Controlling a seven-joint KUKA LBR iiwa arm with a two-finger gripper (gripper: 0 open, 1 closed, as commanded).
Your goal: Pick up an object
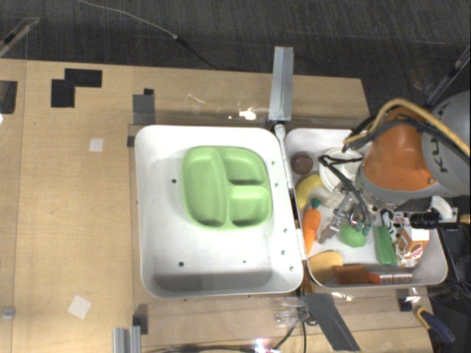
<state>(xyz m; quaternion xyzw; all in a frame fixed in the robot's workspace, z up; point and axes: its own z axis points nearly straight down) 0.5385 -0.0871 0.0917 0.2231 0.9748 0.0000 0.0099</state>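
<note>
The scene was evenly and fairly brightly lit from overhead, with the wooden bench (66, 219) reading a flat pale tan and the dark floor beyond it staying dim and grainy. The left white bin (158, 197) was close to overexposed, and its inner wall nearest the camera held a soft grey shadow. A small glare spot sat on the clear film just beyond that bin's far rim, and another gleamed below its near edge. The green tray (224, 186) inside it cast almost no shadow. Focus was moderate throughout; small objects right of that bin looked soft and slightly smeared.
</note>
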